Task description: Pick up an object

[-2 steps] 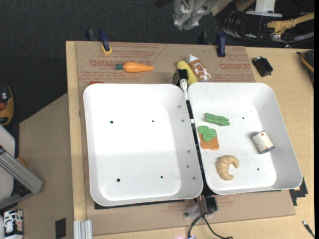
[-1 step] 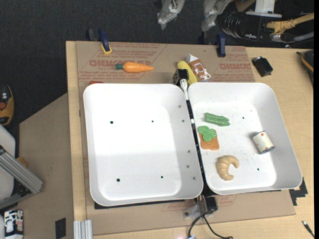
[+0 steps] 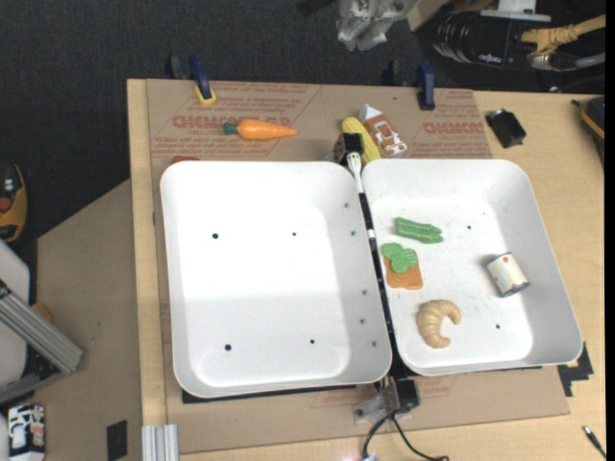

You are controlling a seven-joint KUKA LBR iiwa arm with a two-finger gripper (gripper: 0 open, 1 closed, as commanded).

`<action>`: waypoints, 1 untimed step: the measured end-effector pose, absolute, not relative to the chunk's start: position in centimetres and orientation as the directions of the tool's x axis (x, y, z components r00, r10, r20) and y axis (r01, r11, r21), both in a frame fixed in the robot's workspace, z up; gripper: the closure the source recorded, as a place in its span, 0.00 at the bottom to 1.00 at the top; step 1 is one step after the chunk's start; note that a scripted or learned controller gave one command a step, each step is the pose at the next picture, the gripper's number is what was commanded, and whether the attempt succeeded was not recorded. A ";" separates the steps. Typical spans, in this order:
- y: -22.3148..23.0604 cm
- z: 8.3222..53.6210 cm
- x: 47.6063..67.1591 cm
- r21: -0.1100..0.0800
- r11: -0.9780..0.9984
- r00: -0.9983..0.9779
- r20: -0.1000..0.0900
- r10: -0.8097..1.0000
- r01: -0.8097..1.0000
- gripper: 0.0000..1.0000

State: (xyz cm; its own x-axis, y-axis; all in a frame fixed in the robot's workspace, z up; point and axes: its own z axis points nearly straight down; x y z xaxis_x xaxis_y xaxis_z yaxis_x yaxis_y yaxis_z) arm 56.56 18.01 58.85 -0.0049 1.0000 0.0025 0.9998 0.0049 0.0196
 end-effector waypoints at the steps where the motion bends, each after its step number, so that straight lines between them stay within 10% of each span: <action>1: 18.0 58.8 56.6 0.018 0.005 -0.005 0.002 1.000 1.000 0.00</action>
State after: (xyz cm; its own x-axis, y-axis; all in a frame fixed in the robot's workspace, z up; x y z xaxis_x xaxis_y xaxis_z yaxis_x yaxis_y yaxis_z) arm 56.56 18.01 58.79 -0.0047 1.0000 0.0021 0.9998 0.0046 0.0182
